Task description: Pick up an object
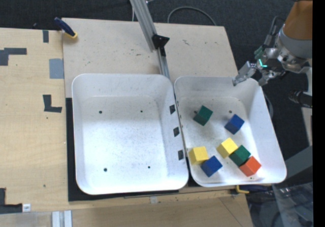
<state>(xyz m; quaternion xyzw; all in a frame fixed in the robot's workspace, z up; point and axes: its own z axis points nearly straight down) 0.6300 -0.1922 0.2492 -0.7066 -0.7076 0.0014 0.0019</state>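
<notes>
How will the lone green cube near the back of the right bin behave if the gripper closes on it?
The green cube looks like a rigid painted block, so it probably won't deform. Its flat faces suggest it will slide or twist rather than roll if nudged. It sits turned at an angle and apart from the blue cube, so an off-square grasp may spin it.

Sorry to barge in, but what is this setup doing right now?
A KUKA arm reaches in from the right, its gripper hanging over the back right corner of the right bin with nothing in it. Seven blocks lie in that bin: a green one, a blue one, and a cluster of five near the front. Nothing has been picked up yet.
</notes>
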